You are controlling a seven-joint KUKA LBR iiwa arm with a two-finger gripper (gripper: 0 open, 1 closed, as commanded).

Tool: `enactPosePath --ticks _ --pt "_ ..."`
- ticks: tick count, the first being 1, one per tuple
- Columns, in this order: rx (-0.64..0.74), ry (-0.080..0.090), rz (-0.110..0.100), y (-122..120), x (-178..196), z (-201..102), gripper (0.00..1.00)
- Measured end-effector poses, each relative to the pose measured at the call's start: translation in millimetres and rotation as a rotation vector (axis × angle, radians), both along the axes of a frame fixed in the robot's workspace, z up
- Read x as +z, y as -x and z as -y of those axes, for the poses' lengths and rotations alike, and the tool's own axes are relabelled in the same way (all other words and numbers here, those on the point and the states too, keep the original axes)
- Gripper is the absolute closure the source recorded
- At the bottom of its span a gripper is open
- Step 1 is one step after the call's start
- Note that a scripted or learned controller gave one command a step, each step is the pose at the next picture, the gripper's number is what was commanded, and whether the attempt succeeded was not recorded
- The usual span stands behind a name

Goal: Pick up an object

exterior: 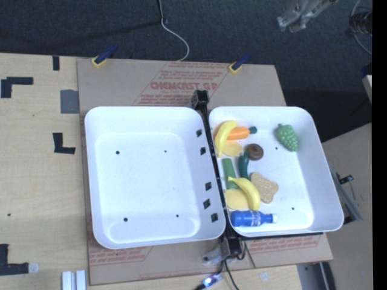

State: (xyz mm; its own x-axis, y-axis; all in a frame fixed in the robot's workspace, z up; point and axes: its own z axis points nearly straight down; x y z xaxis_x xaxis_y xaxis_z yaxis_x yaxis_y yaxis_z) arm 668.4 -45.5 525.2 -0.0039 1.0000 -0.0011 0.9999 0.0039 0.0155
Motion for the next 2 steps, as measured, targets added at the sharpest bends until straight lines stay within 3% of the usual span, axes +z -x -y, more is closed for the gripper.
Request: enactPosePath --ticks 1,2 --pt "-0.015 0.004 -0.015 2 10 130 1.0" --pt "-0.001 -0.006 -0.031 132 -95 62 1.0"
